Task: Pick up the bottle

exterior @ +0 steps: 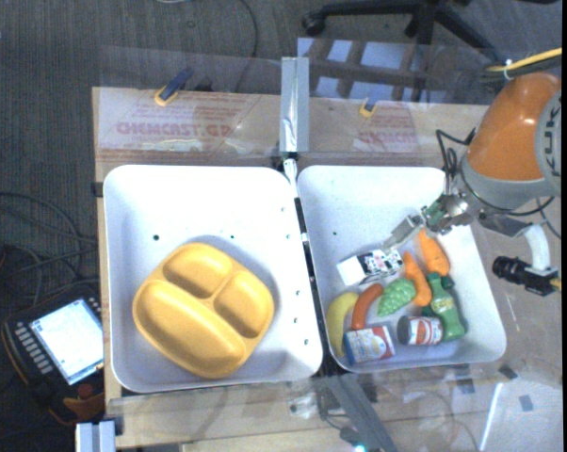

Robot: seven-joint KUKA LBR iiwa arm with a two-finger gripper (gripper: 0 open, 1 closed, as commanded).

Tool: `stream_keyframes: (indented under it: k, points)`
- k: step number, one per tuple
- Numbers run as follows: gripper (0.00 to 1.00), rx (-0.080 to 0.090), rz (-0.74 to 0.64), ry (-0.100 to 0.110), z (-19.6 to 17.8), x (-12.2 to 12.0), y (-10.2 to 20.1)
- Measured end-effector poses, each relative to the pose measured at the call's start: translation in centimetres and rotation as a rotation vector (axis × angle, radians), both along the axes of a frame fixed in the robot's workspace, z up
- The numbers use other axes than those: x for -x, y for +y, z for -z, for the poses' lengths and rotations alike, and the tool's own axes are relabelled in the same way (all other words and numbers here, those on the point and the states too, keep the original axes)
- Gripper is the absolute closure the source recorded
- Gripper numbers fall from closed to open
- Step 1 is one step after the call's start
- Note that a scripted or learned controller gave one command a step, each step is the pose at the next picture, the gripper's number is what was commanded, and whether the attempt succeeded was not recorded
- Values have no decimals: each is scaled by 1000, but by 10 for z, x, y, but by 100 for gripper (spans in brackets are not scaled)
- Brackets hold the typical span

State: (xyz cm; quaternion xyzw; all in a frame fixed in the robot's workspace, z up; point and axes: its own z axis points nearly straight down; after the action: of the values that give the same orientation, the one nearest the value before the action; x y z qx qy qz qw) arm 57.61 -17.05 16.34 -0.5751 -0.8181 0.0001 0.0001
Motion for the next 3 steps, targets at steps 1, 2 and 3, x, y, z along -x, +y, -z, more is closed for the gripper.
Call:
stream_keyframes:
  k: [1, 2, 3]
  points:
    - [0, 9, -256, -30, 64, 46, 0]
    - [0, 10, -335, -26, 71, 83, -29]
    - [0, 1, 77, 1, -18, 92, -53]
